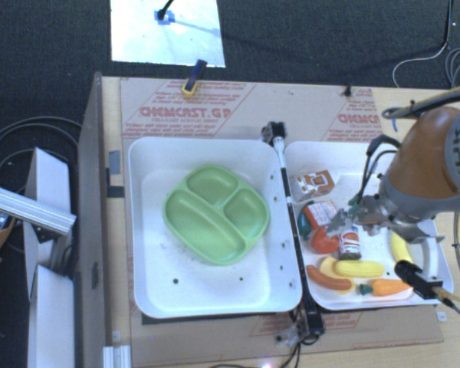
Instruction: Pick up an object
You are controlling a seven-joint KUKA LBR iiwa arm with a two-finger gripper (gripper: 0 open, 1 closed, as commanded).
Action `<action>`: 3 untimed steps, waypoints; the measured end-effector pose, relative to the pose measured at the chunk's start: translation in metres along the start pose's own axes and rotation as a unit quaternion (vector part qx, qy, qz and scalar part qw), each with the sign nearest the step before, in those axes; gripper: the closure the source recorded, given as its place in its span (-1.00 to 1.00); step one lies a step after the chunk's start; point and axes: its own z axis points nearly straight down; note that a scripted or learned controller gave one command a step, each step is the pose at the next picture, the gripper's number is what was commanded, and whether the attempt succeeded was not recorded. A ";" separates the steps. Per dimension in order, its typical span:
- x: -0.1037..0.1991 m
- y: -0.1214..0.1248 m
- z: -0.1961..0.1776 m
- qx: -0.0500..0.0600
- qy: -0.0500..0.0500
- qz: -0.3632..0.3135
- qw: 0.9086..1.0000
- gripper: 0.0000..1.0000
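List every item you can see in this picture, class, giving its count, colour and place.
bins: two, white, side by side on the bench
plate: one, green, divided, left bin
carton: one, orange and white, right bin, far side
jar: one, red-labelled, right bin, middle
corn: one, yellow, right bin, near side
carrot: one, orange, right bin, near corner
sausage: one, orange-red, near edge
arm: one, grey and orange, from right
hand: one, over right bin
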 end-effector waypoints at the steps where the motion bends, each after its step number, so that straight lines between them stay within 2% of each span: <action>1: 0.018 0.044 0.030 -0.002 -0.001 0.000 1.000 -1.00; 2: 0.012 0.028 0.053 -0.007 -0.006 0.006 1.000 -1.00; 3: 0.014 0.018 0.052 -0.009 -0.007 0.007 1.000 -1.00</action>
